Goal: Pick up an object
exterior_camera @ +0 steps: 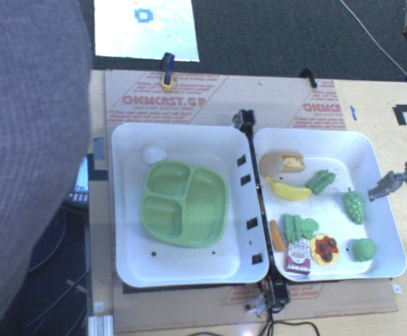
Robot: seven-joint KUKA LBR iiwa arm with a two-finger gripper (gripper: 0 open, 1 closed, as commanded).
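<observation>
The right bin [378,152] holds several toy foods: a tan bread piece [282,163], a yellow banana [288,190], green beans [321,181], a bunch of green grapes [354,206], an orange carrot [277,236], a leafy green vegetable [298,226], a small red and white carton [298,260], a pizza slice [324,249] and a green apple [363,249]. My gripper [392,185] reaches in from the right edge, over the bin's right rim. It is just right of the grapes and a little above them. I see nothing held in it.
The left bin [130,187] holds a green divided plate [184,203] and a small white round object [154,154]. A black divider [254,201] runs between the bins. A large grey blurred shape [29,131] covers the view's left side. A white sheet [144,18] lies beyond the bench.
</observation>
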